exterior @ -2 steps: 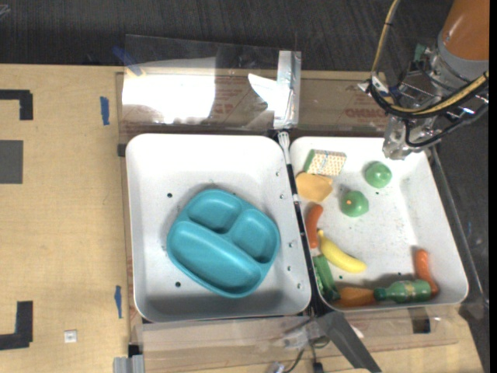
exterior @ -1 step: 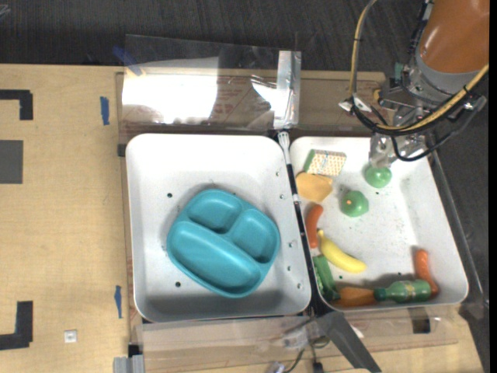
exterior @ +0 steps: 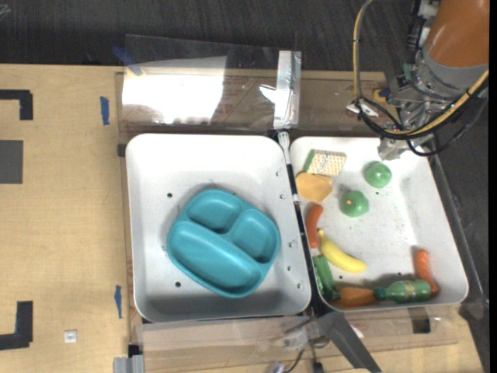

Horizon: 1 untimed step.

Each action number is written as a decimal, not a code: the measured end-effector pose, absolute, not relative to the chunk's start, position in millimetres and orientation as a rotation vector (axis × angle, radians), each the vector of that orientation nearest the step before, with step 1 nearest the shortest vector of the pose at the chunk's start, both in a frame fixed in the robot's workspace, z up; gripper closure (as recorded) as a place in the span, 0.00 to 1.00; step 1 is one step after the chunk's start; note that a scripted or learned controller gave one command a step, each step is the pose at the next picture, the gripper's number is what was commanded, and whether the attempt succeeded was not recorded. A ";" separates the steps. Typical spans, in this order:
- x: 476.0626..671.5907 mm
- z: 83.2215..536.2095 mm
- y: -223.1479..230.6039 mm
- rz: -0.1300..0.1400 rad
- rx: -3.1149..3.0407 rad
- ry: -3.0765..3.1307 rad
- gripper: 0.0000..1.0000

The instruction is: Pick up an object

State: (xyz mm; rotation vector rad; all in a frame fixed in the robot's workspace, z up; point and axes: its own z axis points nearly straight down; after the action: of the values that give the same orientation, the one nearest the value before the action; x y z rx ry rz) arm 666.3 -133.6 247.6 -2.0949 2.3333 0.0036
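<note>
The robot arm [exterior: 458, 29] comes in from the top right. Its gripper [exterior: 390, 148] hangs over the far edge of the right bin [exterior: 446, 208]. It is too small and blurry to tell how the gripper is set, and nothing can be seen held in it.

Just beside the gripper, a round green ball [exterior: 378, 175] sits in the right bin. A green apple [exterior: 354, 203] with a red spot lies near it. In the far left corner of that bin there is a little yellow box [exterior: 324, 162], and an orange piece [exterior: 314, 186] touches it. A yellow banana [exterior: 342, 256] lies lower down. A green bottle [exterior: 404, 290] rests along the near wall, with a small orange carrot [exterior: 422, 263] close to it.

The left bin [exterior: 147, 208] holds a blue tray [exterior: 224, 242] with three parts. The tray sits tilted in the middle of the bin.
</note>
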 end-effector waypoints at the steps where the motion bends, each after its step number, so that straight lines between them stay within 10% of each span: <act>1: 666.9 217.0 -117.0 0.010 -2.135 2.300 1.00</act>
State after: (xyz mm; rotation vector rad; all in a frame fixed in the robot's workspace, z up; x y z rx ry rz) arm 666.9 -117.0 217.0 -2.1353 2.3001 0.0105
